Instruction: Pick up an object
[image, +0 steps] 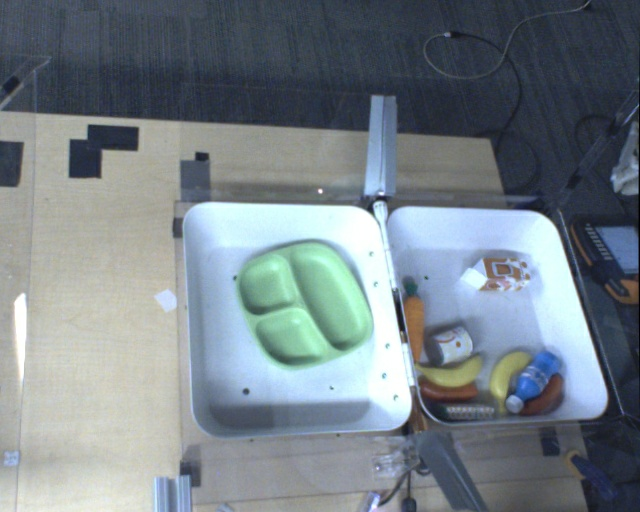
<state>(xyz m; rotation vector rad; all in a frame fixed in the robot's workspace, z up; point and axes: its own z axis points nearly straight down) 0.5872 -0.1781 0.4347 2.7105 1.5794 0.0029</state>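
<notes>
The small carton (497, 272), lying apart in the right bin (560, 250), is judged light and crushable, best gripped gently across its flat sides; the jaws' state cannot be told.

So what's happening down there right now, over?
Nothing picked yet. Green tray alone in left bin. Right bin holds carrot, bananas, bottle, carton, can, crowded along its near edge.

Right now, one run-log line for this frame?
left bin: green tray | right bin: carton, carrot, can, bananas, bottle | nothing lifted
</notes>
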